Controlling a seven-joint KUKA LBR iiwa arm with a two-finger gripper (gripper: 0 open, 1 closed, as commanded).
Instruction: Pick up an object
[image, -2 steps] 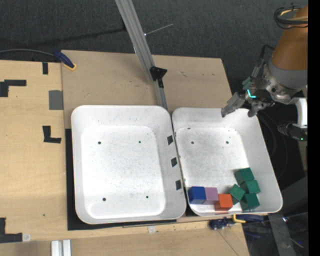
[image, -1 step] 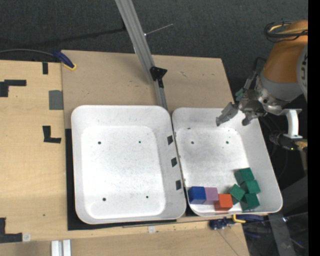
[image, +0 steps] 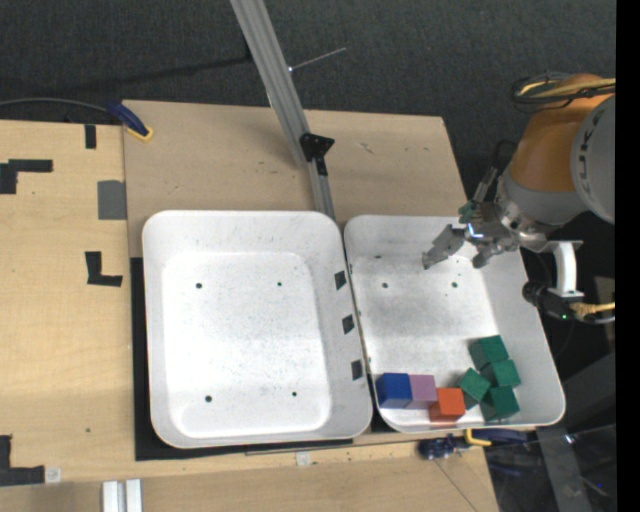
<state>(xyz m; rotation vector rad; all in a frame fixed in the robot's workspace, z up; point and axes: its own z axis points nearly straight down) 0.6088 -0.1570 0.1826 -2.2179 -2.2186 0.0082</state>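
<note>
A: Our gripper (image: 462, 246) hangs with fingers spread and nothing between them; the blocks sit well below it, along the right bin's (image: 400, 240) near edge.

B: We judge the orange block (image: 449, 402) light and rigid; we'd pinch its flat opposite faces.

Fixed overhead camera, slanted down on both bins (image: 150, 300).

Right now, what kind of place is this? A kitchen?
No, probably a robot lab: a robot arm with a gripper reaches over two white bins on a workbench, with toy blocks for practice.
</note>
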